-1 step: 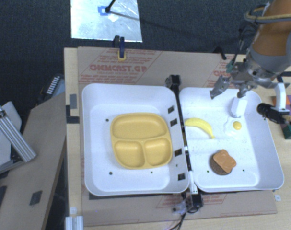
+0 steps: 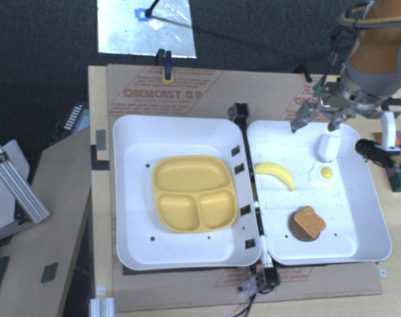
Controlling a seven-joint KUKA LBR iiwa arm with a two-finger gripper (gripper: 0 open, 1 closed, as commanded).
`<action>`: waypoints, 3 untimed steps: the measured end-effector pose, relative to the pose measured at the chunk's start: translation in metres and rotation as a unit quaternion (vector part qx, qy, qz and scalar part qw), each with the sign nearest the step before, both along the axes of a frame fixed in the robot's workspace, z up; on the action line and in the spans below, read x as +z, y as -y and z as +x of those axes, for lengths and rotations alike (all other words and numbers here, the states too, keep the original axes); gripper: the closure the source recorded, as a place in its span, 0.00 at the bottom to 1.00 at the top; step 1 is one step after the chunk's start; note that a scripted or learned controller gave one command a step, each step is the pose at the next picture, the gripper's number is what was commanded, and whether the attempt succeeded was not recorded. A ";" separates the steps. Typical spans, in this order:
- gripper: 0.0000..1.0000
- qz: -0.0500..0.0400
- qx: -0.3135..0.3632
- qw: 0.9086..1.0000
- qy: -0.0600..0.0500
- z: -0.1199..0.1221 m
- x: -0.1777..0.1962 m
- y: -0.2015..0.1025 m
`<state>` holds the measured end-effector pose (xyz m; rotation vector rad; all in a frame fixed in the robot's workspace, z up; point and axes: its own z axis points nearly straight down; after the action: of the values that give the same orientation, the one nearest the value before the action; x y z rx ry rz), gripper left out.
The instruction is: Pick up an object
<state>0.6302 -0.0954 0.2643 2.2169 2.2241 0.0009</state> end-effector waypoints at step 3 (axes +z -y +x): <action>0.00 0.000 0.001 1.000 -0.001 0.003 -0.154 -0.007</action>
<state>0.6328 -0.0887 0.1104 2.2174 2.2273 -0.0014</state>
